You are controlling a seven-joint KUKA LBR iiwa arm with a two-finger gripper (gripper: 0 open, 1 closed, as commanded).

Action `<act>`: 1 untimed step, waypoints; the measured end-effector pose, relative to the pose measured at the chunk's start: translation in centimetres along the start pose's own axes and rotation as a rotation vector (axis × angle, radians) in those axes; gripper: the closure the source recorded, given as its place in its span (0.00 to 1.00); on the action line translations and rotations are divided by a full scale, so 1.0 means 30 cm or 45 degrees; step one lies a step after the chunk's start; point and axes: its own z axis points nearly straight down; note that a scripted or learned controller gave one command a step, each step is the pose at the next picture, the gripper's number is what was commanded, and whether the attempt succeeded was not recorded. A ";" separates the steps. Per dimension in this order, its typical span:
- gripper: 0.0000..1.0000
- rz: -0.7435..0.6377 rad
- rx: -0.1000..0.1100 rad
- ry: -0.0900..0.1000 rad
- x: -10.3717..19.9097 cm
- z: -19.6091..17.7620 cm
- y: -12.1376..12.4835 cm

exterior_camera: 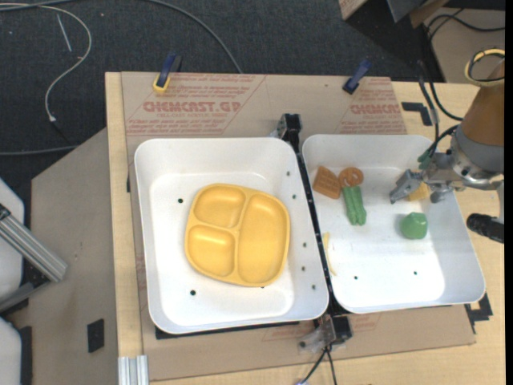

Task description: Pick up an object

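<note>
The right bin (449,287) holds several small items. An orange-brown block (326,182) and an orange ring (350,176) lie at its far left, with a green stick-shaped piece (354,206) just in front of them. A round green piece (414,225) rests toward the right side. My gripper (417,192) hangs over the bin's far right part, just behind the round green piece and apart from it. Its fingers are spread open with nothing between them.
A yellow divided plate (238,234) lies in the middle of the left bin (160,175). A black clamp (289,124) sits where the two bins meet at the back. Blue clips (166,72) hold the cardboard underlay.
</note>
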 end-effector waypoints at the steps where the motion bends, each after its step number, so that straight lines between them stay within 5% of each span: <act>1: 1.00 -0.001 -0.011 -0.003 -0.001 -0.050 0.008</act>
